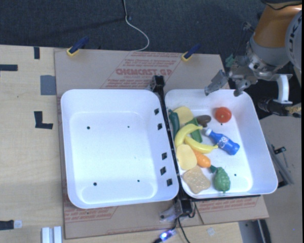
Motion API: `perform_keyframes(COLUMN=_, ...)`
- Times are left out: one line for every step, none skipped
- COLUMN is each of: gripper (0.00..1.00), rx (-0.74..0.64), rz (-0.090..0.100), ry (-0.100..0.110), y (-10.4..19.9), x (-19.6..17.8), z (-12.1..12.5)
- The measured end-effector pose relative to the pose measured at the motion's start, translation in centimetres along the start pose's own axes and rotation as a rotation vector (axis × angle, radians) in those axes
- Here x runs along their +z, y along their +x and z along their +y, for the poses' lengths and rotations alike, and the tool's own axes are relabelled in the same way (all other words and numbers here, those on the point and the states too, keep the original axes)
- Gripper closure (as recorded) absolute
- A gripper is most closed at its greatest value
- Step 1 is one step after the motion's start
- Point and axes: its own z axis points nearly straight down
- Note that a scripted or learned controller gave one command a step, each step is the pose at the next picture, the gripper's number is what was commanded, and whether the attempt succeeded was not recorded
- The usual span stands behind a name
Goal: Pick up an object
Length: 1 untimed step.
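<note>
Empty gripper [225, 87], fingers spread, hovers over the right bin's [258, 135] far edge; the tomato [223, 114] (nearest) sits just nearer the camera.

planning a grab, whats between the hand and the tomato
In the camera view, only bare white bin floor and its back rim lie between the hand and the tomato; no other item sits in that stretch.

Dark carpet [66, 11] beyond a pale wooden bench [20, 151].

Two white bins [111, 97] — two bananas [192, 138], one tomato [223, 114], one blue bottle [224, 143].
</note>
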Motion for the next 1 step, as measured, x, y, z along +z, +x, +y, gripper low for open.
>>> perform_keyframes(gripper=0.0, rx=0.002, rz=0.003, ry=0.012, y=1.26, x=7.7, z=-8.19)
